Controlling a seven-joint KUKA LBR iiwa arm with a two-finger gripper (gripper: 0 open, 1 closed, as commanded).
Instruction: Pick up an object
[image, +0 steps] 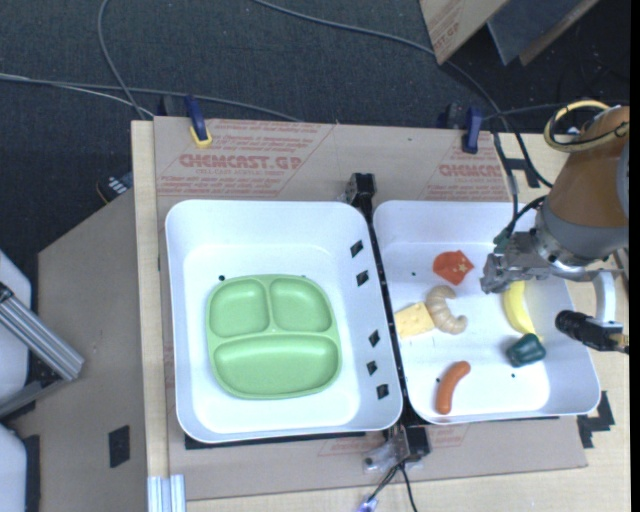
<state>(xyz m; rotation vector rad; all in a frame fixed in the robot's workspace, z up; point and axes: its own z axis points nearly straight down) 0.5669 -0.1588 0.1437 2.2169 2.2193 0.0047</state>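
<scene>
The gripper (503, 268) hangs over the right bin (420, 225), just beside the curved yellow banana (518, 308) (whether it is open or closed, I cannot tell). Near it lie a glossy red pepper (453, 266), a pale curled shrimp (446, 309) touching a cheese wedge (413, 320), a smooth orange sausage (451, 386) and a dark green lump (525, 350). The left bin (190, 300) holds a matte green divided plate (272, 335).
</scene>
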